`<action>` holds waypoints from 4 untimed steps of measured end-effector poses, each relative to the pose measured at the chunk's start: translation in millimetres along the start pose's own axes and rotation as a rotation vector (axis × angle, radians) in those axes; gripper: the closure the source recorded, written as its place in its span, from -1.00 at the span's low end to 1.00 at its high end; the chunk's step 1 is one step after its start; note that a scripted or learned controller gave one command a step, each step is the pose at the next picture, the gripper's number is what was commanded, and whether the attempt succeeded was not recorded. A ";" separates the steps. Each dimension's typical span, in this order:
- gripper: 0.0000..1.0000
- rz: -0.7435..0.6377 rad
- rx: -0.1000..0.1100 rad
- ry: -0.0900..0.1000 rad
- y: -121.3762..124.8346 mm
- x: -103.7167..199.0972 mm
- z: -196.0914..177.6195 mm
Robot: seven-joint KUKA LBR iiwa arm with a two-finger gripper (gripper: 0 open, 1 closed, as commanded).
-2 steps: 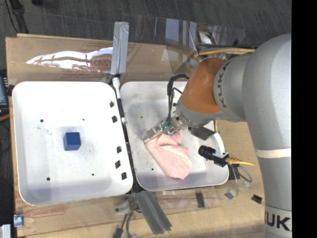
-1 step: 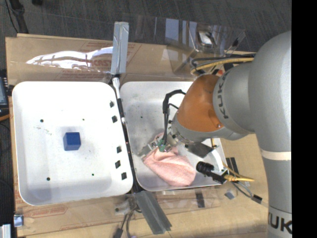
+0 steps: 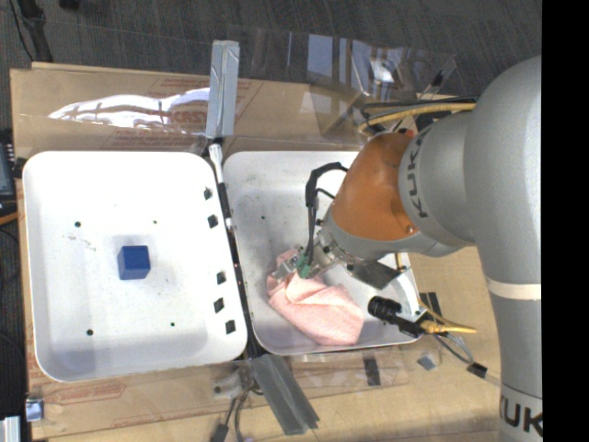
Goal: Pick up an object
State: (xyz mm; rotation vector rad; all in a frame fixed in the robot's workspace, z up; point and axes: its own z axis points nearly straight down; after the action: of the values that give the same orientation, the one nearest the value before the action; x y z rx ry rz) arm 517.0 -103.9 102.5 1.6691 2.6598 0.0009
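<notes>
Two shallow white bins sit side by side on the counter [image 3: 110,109], which is covered with brown cardboard. The left bin [image 3: 55,339] holds a single small blue cube [image 3: 134,261], resting flat on the bin floor a little left of centre and well apart from every wall. A few dark specks dot the floor around it.

The right bin [image 3: 253,182] holds a crumpled pink cloth [image 3: 317,309], bunched up toward the bin's near wall. It lies on the bin floor, with its upper left end just beneath the arm's tool.

The grey arm [image 3: 479,173], with its orange band [image 3: 373,191], reaches in from the right and hangs low over the right bin. The gripper [image 3: 302,263] is down at the upper end of the pink cloth, touching or almost touching it. The wrist covers most of the tool from above, so whether it is spread or closed on the cloth cannot be told, nor whether any fabric is pinched.

A black cable [image 3: 313,187] loops along the wrist over the right bin's floor.
</notes>
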 end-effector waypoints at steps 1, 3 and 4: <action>-1.00 0.000 0.000 0.000 0.0 0.0 0.0; 1.00 0.166 0.005 0.003 39.5 -24.0 1.7; -1.00 0.166 0.006 0.003 39.5 -23.9 1.7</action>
State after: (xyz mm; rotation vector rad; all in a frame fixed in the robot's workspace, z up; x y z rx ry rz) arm 563.0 -108.2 100.9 1.8875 2.5164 -0.0038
